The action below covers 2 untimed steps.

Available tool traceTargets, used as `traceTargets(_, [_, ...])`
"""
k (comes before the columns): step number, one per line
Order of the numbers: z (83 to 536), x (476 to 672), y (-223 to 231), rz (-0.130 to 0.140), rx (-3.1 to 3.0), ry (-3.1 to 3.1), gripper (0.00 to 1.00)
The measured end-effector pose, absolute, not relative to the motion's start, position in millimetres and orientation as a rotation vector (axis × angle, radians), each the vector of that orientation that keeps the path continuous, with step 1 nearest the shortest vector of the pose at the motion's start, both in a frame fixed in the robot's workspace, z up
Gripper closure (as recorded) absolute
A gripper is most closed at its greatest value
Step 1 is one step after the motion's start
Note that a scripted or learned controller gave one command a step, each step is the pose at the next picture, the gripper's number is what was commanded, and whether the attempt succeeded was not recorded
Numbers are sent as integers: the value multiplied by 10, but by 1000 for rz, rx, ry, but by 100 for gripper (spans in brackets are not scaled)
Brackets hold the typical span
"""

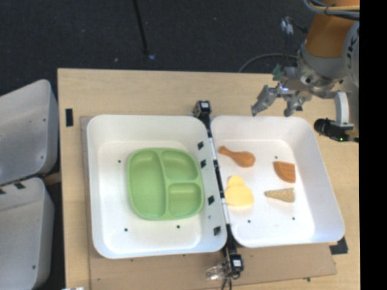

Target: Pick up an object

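Hovering open gripper [277, 103], arm [329, 23] cut off.

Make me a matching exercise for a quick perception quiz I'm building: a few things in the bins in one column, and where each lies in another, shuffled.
Things:
1. green divided plate
2. brown drumstick-shaped piece
3. yellow piece
4. tan wedge

Places:
A. right bin, against the divider between the bins
B. left bin, about its middle
C. right bin, lower right of the group, below the orange piece
D. right bin, uppermost of the pieces

Pairs: 1-B, 2-D, 3-A, 4-C
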<state>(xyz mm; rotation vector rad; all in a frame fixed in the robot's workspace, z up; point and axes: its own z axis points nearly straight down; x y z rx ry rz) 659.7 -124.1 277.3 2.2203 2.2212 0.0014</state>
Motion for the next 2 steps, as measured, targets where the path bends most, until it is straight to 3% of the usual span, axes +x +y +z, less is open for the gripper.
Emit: traceTargets(2, [1717, 6598, -1280, -7, 2227, 2220, 0])
